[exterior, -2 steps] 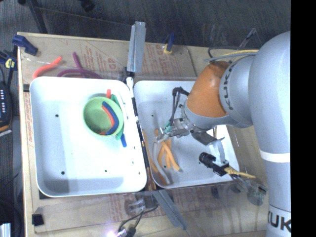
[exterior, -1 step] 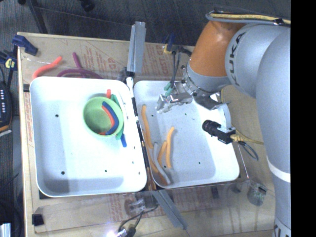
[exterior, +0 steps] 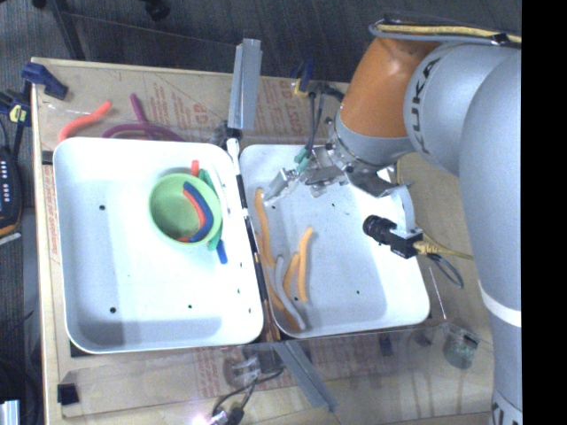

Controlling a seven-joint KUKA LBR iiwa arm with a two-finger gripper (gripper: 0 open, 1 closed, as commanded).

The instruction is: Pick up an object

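In the camera view, the gripper [exterior: 282,187] hangs over the right bin's [exterior: 403,301] far left corner; whether it is apart or together I cannot tell. Orange strips [exterior: 303,261] lie below it. Descend centred over one strip, clear of the wall.

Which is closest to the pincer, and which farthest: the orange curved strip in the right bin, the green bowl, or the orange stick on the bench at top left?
From the pincer, camera view:
1. Orange curved strip, right bin, just below it.
2. Green bowl, left bin.
3. Orange stick, bare bench, far top left.
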